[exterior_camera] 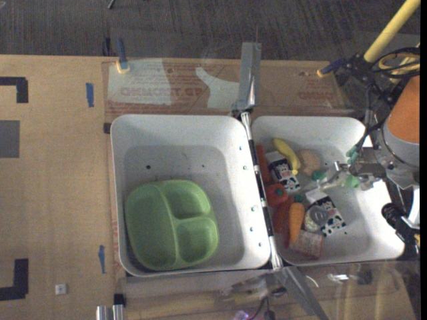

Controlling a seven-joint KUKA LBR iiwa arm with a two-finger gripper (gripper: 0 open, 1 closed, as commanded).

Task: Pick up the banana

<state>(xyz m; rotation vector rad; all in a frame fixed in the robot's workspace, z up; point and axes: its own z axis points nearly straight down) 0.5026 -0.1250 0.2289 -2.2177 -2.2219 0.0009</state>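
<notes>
The yellow banana (285, 153) lies in the right bin (373, 235), near its back left part, next to a tan rounded item (309, 160). My gripper (335, 178) hangs over the middle of that bin, to the right of the banana and a little nearer the front, apart from it. The grey arm with its orange band (407, 120) reaches in from the right.
Around the banana lie a cow-patterned carton (283, 174), a red item (277, 194), a carrot (295, 223), a second cow-patterned box (326, 217) and a pinkish packet (307, 244). The left bin (133, 139) holds a green divided plate (172, 224).
</notes>
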